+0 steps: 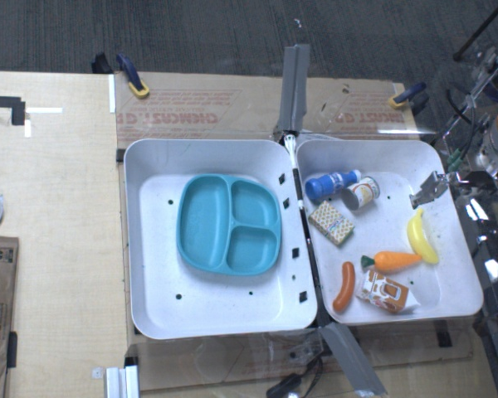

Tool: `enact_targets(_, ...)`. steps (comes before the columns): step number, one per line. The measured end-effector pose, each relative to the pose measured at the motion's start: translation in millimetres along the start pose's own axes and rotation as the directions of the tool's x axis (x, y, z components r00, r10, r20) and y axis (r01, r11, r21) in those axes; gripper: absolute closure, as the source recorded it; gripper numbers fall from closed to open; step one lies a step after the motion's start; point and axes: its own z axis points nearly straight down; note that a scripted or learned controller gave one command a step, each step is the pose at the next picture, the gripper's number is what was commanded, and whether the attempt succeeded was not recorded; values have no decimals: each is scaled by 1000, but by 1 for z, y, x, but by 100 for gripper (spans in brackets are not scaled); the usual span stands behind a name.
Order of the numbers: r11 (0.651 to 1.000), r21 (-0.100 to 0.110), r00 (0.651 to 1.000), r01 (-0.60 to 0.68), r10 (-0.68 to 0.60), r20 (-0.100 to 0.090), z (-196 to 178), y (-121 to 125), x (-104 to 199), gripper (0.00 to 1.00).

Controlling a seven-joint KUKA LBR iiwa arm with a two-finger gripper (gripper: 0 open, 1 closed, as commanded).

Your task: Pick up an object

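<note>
From the camera above, we see two shallow white bins side by side on the surface. The left bin holds a teal divided plate, lying flat near its middle.

The right bin holds the loose things. A blue bottle lies on its side near the back left, and a small can lies just beside it to the right, apparently touching it. In front of them sits a tan patterned block, tilted. A yellow banana lies toward the right wall. An orange carrot lies just left of the banana's lower end, and a small orange and white carton rests in front of the carrot, close against it. A reddish sausage lies left of the carton, slanted.

The jaws hang at the right side of the right bin, above the banana and apart from it. We cannot tell how far they stand open, and we see nothing between them.

Blue and yellow clamps grip the cardboard behind the bins.
</note>
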Motion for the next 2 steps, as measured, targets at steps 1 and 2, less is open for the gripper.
enact_targets(1, 999, -6, 999, 36, -36, -5, 110, -18, -4, 0)
enact_targets(2, 995, -6, 995, -102, 102, -16, 121, -40, -3, 0)
